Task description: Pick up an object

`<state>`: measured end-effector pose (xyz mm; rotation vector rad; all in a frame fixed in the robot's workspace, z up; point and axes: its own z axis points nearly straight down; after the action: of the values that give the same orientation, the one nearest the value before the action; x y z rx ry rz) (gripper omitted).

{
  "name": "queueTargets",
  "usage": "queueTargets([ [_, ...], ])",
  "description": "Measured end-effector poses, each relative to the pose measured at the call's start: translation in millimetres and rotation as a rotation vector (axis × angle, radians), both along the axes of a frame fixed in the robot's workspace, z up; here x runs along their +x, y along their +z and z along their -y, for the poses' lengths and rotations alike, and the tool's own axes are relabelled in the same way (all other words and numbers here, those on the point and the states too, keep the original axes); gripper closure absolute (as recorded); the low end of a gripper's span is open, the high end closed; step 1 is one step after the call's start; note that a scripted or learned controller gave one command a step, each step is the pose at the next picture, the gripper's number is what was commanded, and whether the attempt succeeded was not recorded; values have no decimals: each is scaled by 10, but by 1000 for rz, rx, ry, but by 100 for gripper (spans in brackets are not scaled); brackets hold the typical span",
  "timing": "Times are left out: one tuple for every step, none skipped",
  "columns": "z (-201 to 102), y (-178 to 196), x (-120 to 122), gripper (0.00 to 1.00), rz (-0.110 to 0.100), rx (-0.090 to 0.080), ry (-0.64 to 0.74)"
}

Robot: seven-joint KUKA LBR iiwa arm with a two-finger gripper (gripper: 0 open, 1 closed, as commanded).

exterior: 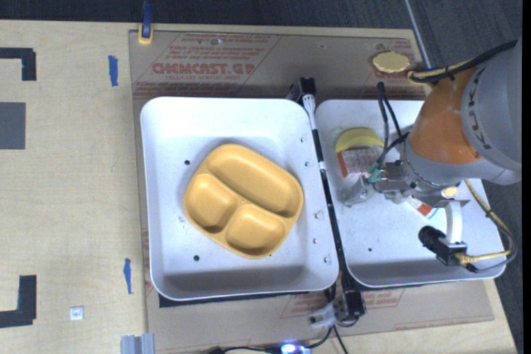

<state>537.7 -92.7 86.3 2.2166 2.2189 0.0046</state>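
Gripper (358,193) low in right bin (398,261); finger state can't tell. Yellow-topped packet (357,152) just beside it looks light, crinkly, slippery: pinch across its flat edge.

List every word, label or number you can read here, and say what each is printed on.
"CHEMCAST GP" (last letters uncertain): red print on the brown sheet behind the bins.
Smaller red print above it: too blurred to read.
Packet in the right bin: print too small to read.

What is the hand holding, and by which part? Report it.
Cannot be told. The hand is low in the right bin, beside a yellow item with a label, but the view does not show anything between its fingers.
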Motion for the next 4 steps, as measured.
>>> queueTargets([
  [13, -1, -446, 0, -2, 1, -1],
  [12, 0, -561, 0, 1, 0, 0],
  [18, -1, 200, 0, 0, 0, 0],
  [14, -8, 507, 0, -2, 0, 1],
])
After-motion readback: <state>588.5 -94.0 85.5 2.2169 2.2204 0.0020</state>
